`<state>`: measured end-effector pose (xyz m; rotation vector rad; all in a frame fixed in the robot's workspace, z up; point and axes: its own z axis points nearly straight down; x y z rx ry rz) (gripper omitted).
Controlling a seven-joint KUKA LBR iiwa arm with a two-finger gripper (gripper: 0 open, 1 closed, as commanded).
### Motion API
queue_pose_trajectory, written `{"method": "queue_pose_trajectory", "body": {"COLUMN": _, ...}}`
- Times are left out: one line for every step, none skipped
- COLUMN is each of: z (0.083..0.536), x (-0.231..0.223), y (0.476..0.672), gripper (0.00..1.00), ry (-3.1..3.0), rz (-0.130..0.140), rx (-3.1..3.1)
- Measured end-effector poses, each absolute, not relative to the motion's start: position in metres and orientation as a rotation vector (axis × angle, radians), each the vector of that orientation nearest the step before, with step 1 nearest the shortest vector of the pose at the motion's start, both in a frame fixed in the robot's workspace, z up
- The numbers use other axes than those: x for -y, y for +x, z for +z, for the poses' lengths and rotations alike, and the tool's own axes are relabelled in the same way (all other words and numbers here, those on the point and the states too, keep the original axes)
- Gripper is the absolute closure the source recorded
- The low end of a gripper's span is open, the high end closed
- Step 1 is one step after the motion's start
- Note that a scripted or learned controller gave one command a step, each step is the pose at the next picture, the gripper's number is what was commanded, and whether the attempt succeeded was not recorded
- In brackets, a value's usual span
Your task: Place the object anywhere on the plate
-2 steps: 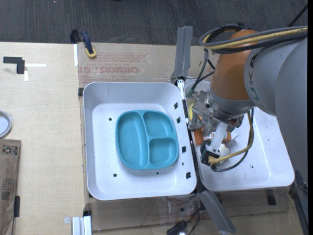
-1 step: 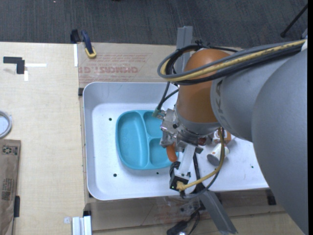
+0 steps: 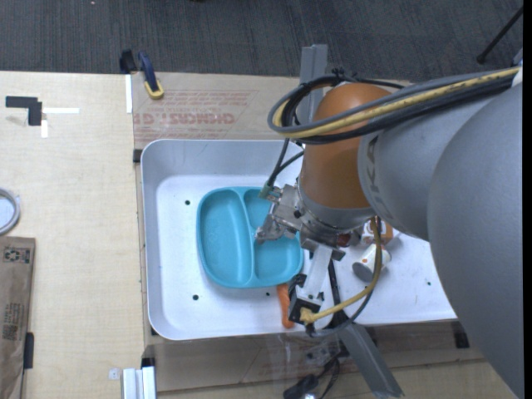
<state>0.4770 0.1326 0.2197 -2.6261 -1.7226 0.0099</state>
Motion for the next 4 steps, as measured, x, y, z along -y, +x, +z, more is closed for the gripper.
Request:
{"method": "queue_pose_trajectory", "body": {"z": 0.227, "x": -0.131, "y": 0.477, "gripper": 1.0, "ry": -2.625, "rz": 0.017, "rx": 1.724}}
{"method": "queue_pose_trajectory", "body": {"z": 0.229, "x": -0.181, "y": 0.477, "gripper": 1.0, "ry": -2.503, "rz": 0.008, "rx": 1.899}}
{"method": "queue_pose_trajectory", "body": {"z": 0.229, "x": -0.181, "y": 0.477, "gripper": 0.0, "ry": -2.503, "rz": 0.008, "rx": 1.899}}
{"method": "queue_pose_trajectory", "body": {"z": 0.359, "x": -0.162, "y": 0.489, "gripper": 0.0, "ry": -2.997, "rz": 0.004, "rx": 0.95}}
